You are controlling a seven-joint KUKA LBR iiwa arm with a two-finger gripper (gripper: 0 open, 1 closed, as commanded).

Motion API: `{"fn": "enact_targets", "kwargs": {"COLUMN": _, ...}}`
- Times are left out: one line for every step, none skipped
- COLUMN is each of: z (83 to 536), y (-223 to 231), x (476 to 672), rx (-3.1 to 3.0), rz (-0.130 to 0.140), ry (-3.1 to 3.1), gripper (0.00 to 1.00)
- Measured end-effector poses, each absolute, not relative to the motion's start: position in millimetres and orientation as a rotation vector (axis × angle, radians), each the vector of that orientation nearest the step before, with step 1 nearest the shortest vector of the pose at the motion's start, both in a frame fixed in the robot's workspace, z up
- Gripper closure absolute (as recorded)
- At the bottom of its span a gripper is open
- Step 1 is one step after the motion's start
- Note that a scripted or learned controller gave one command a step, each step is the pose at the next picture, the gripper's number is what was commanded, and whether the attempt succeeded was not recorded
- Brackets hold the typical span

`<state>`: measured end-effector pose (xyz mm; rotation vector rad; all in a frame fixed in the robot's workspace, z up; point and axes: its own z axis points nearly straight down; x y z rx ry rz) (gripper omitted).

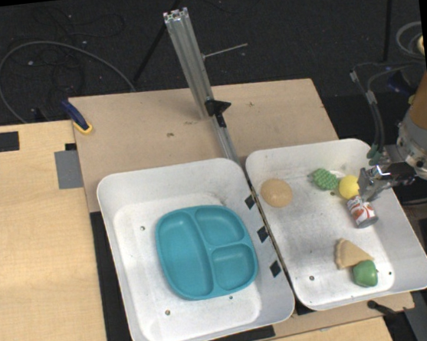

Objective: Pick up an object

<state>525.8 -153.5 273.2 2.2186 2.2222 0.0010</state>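
left white bin (126, 215): teal divided plastic tray (205, 250) | right white bin (319, 272): tan ball (276, 193), green brush (323, 178), yellow ball (348, 186), small can (361, 212), tan wedge (350, 252), green ball (364, 273) | gripper (374, 179): beside yellow ball; grip state cannot be told

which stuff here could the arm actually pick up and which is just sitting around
Pickable, in the right bin: tan round object, green knobbly object, yellow ball, small can, tan wedge, green ball.

Lying about: teal divided tray, left bin, metal post.
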Motion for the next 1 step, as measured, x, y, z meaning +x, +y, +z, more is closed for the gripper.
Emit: {"fn": "enact_targets", "kwargs": {"z": 274.3, "y": -97.4, "x": 533.1, "rx": 2.217, "rz": 0.000, "ry": 2.229, "gripper": 1.00}}
